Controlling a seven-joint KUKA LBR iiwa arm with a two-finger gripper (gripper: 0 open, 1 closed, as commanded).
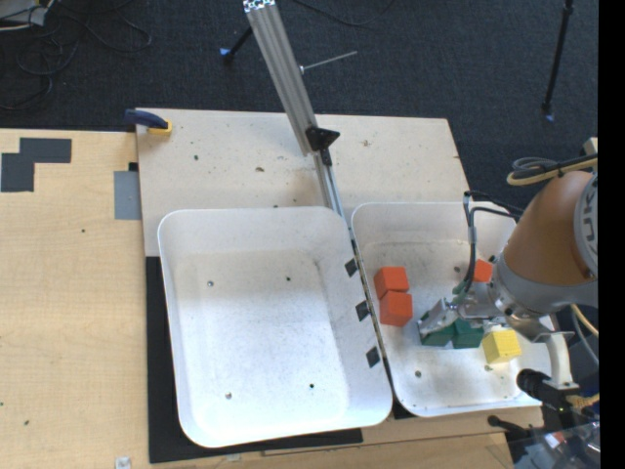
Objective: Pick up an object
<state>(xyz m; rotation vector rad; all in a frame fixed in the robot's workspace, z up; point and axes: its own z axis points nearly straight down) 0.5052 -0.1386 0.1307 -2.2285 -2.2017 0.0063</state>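
In the right bin (420, 225), two orange blocks lie close together near the left wall, one (392, 280) just behind the other (396, 308). A dark green object (462, 336) lies toward the bin's front right, and a yellow block (501, 346) sits right beside it. A small orange piece (482, 271) shows farther back, next to the arm. My gripper (438, 320) is low in the bin, right at the green object's left end and a little right of the orange blocks. The wrist hides part of the green object.
The left bin (195, 262) adjoins the right one along a divider with black clips (361, 310). A slanted metal post (290, 76) rises behind the bins. A blue clamp (146, 119) lies at the board's back left corner. Cables hang at the right by the arm (547, 242).
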